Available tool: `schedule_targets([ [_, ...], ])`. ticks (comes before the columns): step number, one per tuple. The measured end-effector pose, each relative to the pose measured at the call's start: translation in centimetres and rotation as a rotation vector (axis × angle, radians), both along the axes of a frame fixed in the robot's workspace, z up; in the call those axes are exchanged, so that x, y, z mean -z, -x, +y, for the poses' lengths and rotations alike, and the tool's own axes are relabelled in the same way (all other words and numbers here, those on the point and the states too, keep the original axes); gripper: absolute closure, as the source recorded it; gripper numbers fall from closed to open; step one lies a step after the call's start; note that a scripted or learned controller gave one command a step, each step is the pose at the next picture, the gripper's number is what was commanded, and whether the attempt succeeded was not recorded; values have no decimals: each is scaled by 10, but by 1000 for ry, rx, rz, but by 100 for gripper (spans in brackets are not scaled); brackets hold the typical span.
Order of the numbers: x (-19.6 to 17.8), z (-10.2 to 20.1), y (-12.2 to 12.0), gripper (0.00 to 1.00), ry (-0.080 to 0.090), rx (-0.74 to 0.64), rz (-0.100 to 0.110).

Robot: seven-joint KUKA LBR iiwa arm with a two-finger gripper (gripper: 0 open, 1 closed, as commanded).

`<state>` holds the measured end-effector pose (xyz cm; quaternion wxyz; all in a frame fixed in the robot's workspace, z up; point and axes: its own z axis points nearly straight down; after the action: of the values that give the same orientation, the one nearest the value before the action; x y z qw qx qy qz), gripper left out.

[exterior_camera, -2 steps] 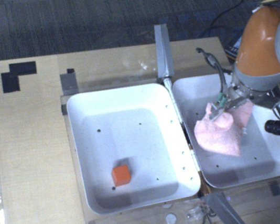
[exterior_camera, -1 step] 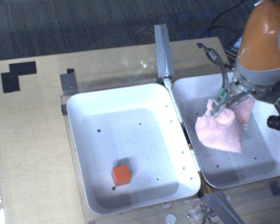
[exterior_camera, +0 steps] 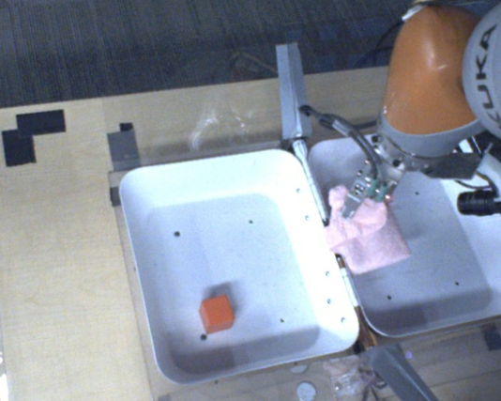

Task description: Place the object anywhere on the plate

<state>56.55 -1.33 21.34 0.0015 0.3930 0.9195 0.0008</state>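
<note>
**Over the right bin: end effector at the cloth's top edge**

Over the right bin (exterior_camera: 458,303), the end effector (exterior_camera: 365,195) sits at about 10 o'clock, low on the upper edge of a pink cloth (exterior_camera: 367,240). Whether it is open or closed on the cloth, I cannot tell. The cloth lies by the bin's left wall and spreads toward 5 o'clock from the end effector. An orange block (exterior_camera: 217,314) rests in the left bin (exterior_camera: 220,186) at 7 o'clock, well apart. No plate is plainly identifiable.
</note>
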Motion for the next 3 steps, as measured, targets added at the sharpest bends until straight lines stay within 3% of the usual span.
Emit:
schedule_targets([
  [2,-7,101,-35,100,2,-804,-7],
  [3,-17,146,-44,100,1,-813,-7],
])
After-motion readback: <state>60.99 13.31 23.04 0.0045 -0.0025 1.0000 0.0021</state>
